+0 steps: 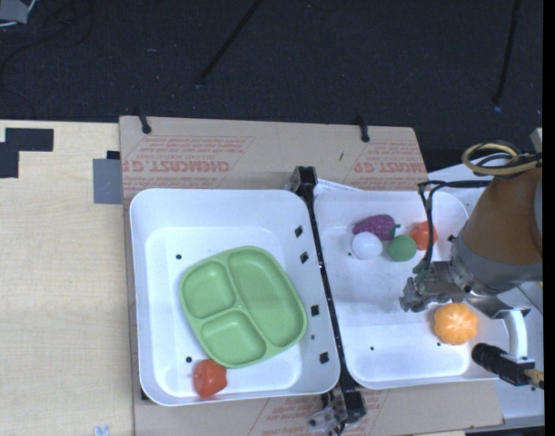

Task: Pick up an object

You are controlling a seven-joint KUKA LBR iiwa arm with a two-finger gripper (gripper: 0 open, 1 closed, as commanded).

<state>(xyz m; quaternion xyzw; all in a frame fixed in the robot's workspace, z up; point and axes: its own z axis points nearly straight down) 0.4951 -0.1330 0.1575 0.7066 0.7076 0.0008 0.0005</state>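
Observation:
In the right bin [386, 352] my gripper [421, 295] hangs low over the floor, just left of an orange fruit [455, 324] that lies near the bin's right side. Farther back in that bin sit a purple object [378, 225], a white ball [366, 245], a green ball [402, 248] and a small red-orange piece [421, 234], close together. The arm's grey body and orange band cover the bin's right rim. I see nothing between the fingers.
The left bin [159, 243] holds a green divided plate [243, 305] and a red object [209, 377] at its front edge. A black divider clamp [315, 271] runs between the bins. Brown cardboard lies beneath both bins.

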